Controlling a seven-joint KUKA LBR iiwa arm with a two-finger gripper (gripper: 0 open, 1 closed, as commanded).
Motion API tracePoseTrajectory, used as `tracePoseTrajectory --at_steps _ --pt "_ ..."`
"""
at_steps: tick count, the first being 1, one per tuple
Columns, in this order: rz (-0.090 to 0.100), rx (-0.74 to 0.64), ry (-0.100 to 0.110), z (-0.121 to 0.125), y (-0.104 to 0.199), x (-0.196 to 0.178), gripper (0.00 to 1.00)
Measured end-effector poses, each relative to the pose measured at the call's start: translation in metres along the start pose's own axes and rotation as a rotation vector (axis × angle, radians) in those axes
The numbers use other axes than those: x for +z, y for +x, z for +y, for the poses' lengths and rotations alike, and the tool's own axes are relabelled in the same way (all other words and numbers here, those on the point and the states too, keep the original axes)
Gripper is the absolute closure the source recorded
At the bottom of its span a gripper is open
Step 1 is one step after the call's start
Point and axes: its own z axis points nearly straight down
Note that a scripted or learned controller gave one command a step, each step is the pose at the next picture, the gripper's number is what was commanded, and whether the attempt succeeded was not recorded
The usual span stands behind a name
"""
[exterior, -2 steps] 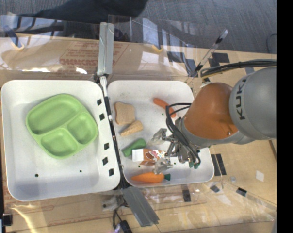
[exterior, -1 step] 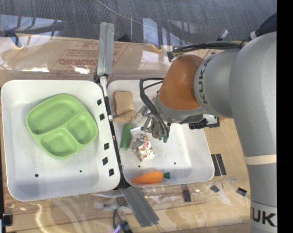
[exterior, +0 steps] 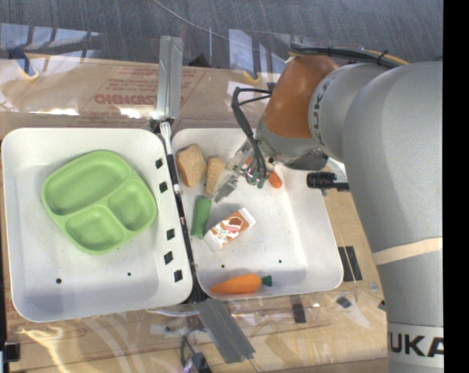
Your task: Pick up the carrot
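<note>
1. Not much done yet imo. The carrot (exterior: 237, 284) lies flat at the near edge of the right bin (exterior: 316, 239), untouched.
2. The claw (exterior: 246, 171) hangs over the far part of that bin, by two bread chunks (exterior: 199, 168); can't tell if it's spread or pinched.
3. Carrot sits well apart from the claw, past a small packet (exterior: 230, 228). Reach, grasp and lift all remain.

Small orange item (exterior: 275, 181) beside the right bin's (exterior: 320, 239) far wall: partly hidden from you by the arm; identity unclear. Gripper (exterior: 246, 173): jaws' stance too small to read.
</note>
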Motion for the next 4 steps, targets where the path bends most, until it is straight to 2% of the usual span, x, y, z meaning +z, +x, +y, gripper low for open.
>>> tracePoseTrajectory --at_steps 1,2,3,4 --pt "0.000 0.291 -0.001 0.032 0.007 0.000 0.00" --pt "-0.002 0.281 0.000 0.035 0.007 -0.012 1.00" --pt "0.000 0.092 -0.002 0.055 0.074 -0.102 1.00" --pt "0.007 0.131 0.003 0.124 0.140 -0.098 1.00"
